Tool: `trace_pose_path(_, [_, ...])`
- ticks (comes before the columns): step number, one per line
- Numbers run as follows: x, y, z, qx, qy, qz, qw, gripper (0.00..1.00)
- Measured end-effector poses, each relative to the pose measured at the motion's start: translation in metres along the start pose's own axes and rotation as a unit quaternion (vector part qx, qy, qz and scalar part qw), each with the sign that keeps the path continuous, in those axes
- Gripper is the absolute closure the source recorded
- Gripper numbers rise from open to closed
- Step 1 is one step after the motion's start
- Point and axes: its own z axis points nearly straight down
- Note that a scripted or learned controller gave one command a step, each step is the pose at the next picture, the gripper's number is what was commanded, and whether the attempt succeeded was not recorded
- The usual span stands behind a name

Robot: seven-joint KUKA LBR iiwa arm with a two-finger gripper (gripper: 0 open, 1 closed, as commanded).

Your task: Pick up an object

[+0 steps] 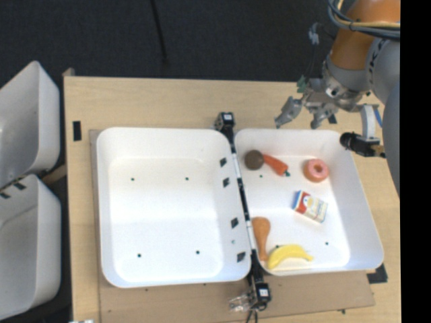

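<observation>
Camera view puts the hand (304, 113) spread and empty above the right bin's (360, 200) far rim, objects below; I'd worry that the carrot (275, 164) touching the brown ball (253, 159) deflects a finger on descent.

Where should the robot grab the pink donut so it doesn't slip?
Probably across the pink donut's ring from straight above. It lies flat in the right bin, apart from the carrot and the small box, so the pincer has room around its outer edge.
</observation>
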Motion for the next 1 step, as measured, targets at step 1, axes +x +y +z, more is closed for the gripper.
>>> trace_pose_path(1, [-0.0874, -0.041, 0.1265, 0.012, 0.0, 0.006, 0.9999, 0.0])
